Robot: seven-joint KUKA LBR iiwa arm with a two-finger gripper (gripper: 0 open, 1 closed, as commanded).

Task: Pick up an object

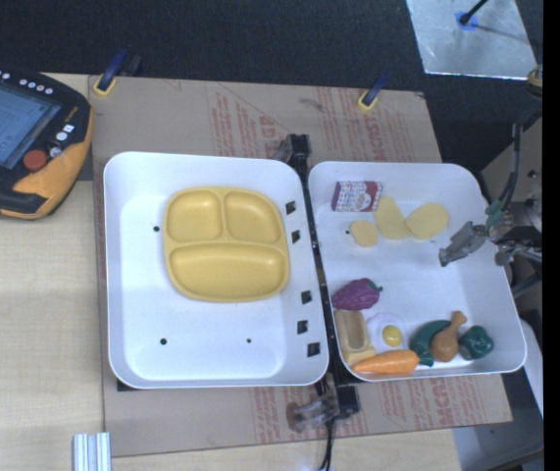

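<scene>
We see the end effector (478, 235) at the right bin's (417, 292) right edge; whether it is spread or closed, we cannot tell. Nearby lie pale yellow chips (407, 220) and a small carton (356, 196). Nearer us sit a carrot (387, 363) and drumstick (446, 339). The left bin (132, 292) holds a yellow divided plate (227, 243).

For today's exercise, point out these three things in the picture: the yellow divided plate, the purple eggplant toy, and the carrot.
yellow divided plate (227, 244): camera view, on the wide lower compartment.
purple eggplant toy (355, 293): camera view, on the middle of its purple body.
carrot (387, 364): camera view, on the middle of its orange length.
</scene>
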